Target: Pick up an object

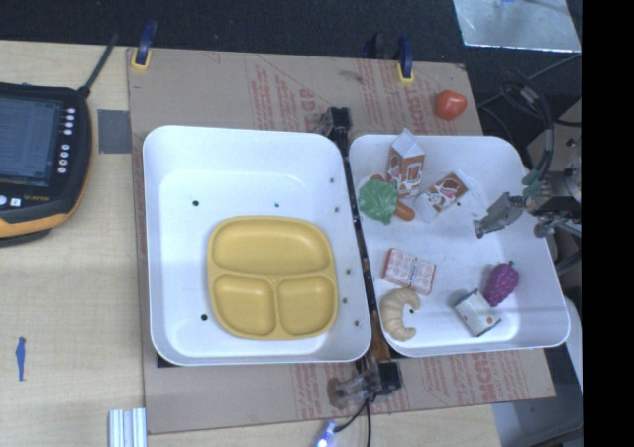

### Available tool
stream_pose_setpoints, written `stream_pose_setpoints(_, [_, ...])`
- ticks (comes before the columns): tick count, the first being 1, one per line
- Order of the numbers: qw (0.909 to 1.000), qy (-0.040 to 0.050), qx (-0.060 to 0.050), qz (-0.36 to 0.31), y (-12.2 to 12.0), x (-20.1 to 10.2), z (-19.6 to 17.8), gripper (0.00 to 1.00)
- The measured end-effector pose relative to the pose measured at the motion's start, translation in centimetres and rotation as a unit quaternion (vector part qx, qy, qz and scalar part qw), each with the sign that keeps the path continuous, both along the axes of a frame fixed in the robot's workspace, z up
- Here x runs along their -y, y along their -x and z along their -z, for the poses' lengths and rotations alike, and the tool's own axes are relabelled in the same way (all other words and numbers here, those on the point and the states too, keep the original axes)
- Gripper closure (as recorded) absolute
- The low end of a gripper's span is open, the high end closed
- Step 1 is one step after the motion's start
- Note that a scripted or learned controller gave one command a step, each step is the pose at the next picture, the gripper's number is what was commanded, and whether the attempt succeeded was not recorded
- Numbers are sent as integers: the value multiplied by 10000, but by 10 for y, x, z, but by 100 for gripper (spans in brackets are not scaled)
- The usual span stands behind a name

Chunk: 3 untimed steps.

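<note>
**Right bin: my gripper above loose items, nothing held**

Camera view. My gripper (517,209) sits at the 3 o'clock edge of the right bin (535,336), fingers spread with bare bin floor between them.

- Purple grape bunch (500,282): toward 6 o'clock of my fingers, apart from them.
- Small carton (476,312): just beside the grapes, at their 7 o'clock.
- Croissant (400,312): well off toward 8 o'clock.
- Two milk cartons (406,166), (446,192): toward 9–10 o'clock.
- Green leafy piece (377,200): at 9 o'clock.

Left bin (178,153): yellow divided plate (271,277).
</note>
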<state>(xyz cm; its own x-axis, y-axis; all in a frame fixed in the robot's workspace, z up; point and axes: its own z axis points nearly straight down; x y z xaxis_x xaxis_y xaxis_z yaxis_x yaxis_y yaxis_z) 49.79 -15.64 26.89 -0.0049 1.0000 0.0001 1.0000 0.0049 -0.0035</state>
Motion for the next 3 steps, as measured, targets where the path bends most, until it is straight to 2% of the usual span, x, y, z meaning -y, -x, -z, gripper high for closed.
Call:
stream_pose_setpoints(1, [10000,1,-11,0,4,48,103,0])
stream_pose_setpoints(2, [10000,-3,-5,-3,7,55,178,0])
stream_pose_setpoints(3, [10000,4,-12,-22,7,56,167,100])
